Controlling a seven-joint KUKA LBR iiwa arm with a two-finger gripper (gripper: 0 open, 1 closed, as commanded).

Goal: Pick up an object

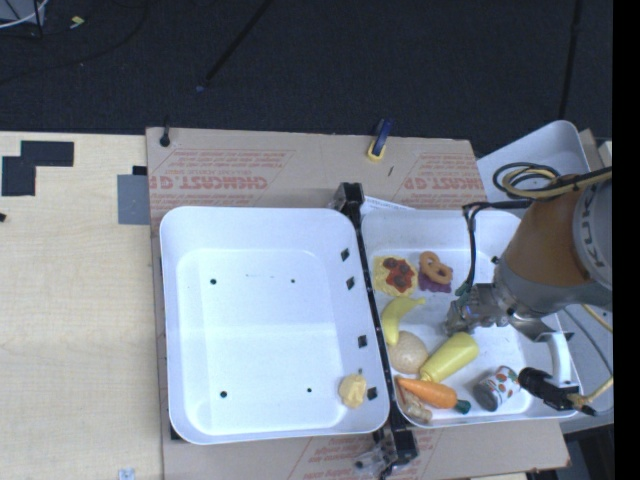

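Reaching in from the right of the frame, the grey arm (pixel 545 248) with its orange band holds the tool (pixel 466 315) low over the right bin (pixel 420 233), mid-right of the frame. Tool state: cannot tell, the wrist blocks it from above.

Pickable things, all in the right bin:
- yellow bottle-shaped piece (pixel 450 356), tilted, just below and left of the tool; touching it or not, cannot tell
- yellow-green banana (pixel 398 313), left of the tool, near the bin's left wall
- beige potato-like lump (pixel 408 351), below the banana, right beside the yellow bottle-shaped piece
- orange carrot (pixel 430 393), lying along the bin's lower edge, under the lump
- small grey-and-red can (pixel 497 386), lower right of the yellow bottle-shaped piece, apart from the tool
- red-and-yellow flat piece (pixel 396 274) and orange-and-purple ring piece (pixel 435 271), side by side in the upper part of the bin, above the banana

The left bin (pixel 260 318), centre of the frame, holds a pale yellow lump (pixel 352 389) in its lower right corner, against the wall. Both bins touch along a black divider and sit on a cardboard sheet (pixel 300 173) on the pale wooden desk (pixel 70 318). A blue-and-yellow clamp (pixel 379 140) sits on the sheet's upper edge.
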